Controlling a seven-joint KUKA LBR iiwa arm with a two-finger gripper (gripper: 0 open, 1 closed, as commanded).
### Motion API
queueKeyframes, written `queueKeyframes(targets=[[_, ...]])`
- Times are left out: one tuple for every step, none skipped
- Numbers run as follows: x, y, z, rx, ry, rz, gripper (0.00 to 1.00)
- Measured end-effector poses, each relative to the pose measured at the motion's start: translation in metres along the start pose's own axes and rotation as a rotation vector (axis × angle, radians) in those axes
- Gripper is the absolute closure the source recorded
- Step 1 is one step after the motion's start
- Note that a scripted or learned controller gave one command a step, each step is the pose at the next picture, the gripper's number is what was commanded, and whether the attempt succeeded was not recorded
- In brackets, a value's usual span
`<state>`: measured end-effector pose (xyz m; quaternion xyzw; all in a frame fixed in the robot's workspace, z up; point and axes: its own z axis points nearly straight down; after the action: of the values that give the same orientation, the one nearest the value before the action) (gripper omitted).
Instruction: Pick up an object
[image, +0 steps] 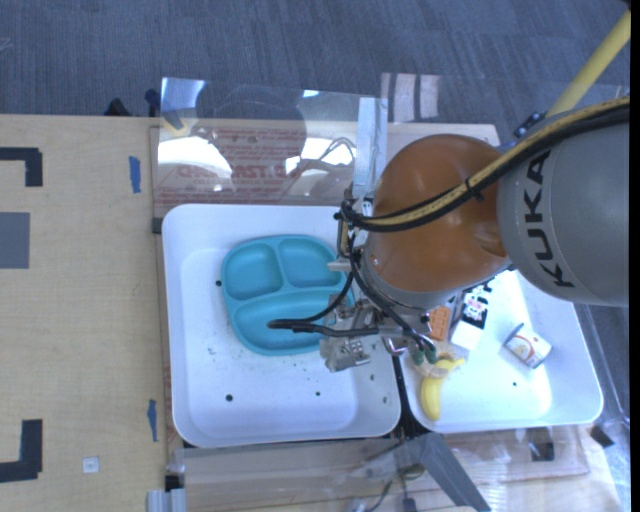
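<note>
Blue plate (divided) in left bin; hand beside it

Light blue divided plate in white left bin. Yellow banana in white right bin, plus a small white-and-orange pack. Arm grey with black lettering, orange band, yellow cable. Bench tan with black marks and blue tape.

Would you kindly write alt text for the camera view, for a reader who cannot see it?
A grey and orange robot arm reaches over two white bins, its gripper low beside a blue divided plate in the left bin. The right bin holds a banana and a small white carton.
</note>
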<state>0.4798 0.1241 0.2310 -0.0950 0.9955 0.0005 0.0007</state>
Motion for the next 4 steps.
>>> queueKeyframes(targets=[[-0.036,0.026,-0.044,-0.002,-0.008,0.372,1.00],[-0.027,0.100,-0.067,-0.003,-0.007,0.083,1.00],[-0.028,0.100,-0.079,-0.005,-0.016,0.083,1.00],[-0.020,0.044,-0.064,0.001,-0.001,-0.242,1.00]])
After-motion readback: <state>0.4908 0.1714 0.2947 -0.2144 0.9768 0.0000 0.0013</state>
